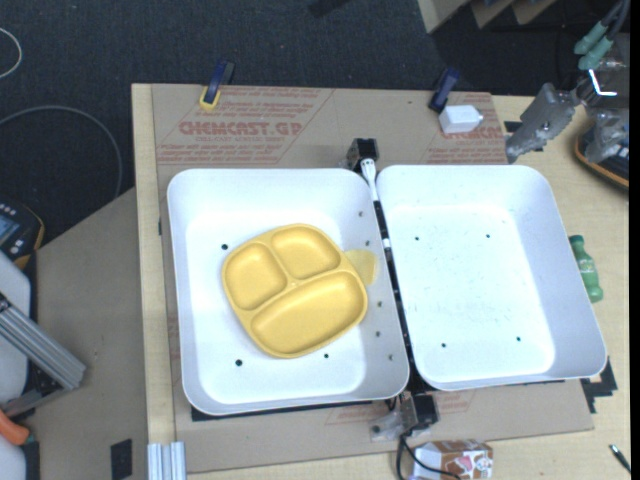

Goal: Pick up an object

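A yellow divided plate (pixel 293 290) hides part of a yellow object; the end effector's (pixel 527 138) state is unclear.

Yellow divided plate (pixel 293 289) lying in the left bin (pixel 190 268); right bin (pixel 480 268) beside it; gripper (pixel 535 128) at two o'clock.

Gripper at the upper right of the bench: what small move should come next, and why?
Probably a sweep left and down toward the left bin. The gripper sits at the back right corner, beyond the right bin, far from the yellow divided plate, which lies flat in the left bin and is the one object in the bins to pick. It should get above the plate's rim before descending.
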Motion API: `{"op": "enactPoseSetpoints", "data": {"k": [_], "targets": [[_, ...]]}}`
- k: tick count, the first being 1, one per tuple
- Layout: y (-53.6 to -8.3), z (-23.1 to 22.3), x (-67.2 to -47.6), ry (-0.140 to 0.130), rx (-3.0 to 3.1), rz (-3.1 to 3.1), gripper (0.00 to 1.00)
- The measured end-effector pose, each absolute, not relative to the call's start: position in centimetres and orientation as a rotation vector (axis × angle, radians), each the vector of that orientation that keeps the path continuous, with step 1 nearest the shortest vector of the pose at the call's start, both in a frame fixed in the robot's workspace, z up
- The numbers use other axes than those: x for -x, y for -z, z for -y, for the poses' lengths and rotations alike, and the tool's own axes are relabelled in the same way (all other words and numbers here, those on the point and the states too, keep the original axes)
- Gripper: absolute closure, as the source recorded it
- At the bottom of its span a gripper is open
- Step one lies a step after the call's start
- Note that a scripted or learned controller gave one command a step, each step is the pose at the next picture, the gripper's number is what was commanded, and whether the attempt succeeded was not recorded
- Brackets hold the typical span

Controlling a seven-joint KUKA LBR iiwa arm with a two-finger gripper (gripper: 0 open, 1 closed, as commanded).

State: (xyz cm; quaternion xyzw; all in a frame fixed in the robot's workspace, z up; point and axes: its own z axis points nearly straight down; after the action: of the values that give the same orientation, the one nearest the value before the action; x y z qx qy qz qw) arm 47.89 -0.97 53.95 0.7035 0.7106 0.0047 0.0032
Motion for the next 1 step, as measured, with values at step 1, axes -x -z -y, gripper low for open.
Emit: {"op": "enactPoseSetpoints", "data": {"k": [1], "targets": [[-54.61,1.41,-48.03,-0.007,-2.216,-2.219,1.00]]}}
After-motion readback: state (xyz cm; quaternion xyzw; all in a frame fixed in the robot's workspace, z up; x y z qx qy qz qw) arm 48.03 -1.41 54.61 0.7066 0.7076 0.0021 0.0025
